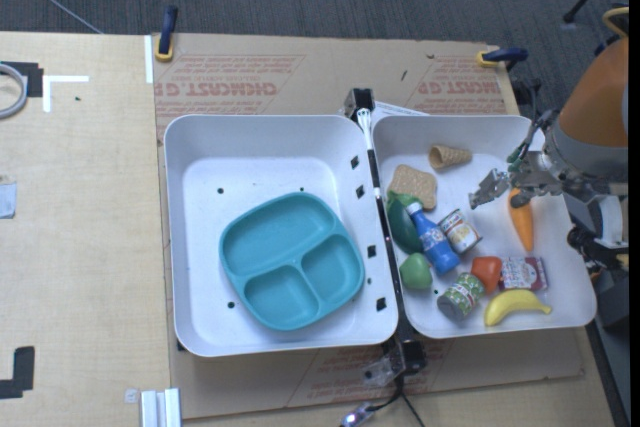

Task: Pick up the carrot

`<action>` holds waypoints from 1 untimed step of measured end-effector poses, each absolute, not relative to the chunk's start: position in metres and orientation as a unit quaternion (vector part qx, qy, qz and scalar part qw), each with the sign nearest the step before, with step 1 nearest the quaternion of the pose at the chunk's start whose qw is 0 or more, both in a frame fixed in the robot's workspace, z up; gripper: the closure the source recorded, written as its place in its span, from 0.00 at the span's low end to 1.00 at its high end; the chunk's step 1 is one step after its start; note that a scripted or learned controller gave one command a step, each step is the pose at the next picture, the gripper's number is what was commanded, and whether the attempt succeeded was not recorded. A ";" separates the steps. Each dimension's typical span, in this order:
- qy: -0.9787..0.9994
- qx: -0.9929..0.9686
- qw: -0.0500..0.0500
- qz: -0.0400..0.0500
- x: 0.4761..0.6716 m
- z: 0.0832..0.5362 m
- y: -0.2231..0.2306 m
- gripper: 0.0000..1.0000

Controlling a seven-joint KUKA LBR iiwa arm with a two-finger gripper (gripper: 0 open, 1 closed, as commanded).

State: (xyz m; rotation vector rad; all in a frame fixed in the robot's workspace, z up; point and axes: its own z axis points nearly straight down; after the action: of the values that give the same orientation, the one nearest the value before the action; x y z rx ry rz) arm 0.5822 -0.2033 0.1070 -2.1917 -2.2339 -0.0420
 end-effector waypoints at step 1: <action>-0.714 -0.700 0.001 -0.011 0.582 0.117 -0.207 1.00</action>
State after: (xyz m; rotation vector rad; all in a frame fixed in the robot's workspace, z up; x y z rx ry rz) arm 0.5823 -0.2068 0.1174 -2.1980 -2.2416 -0.0346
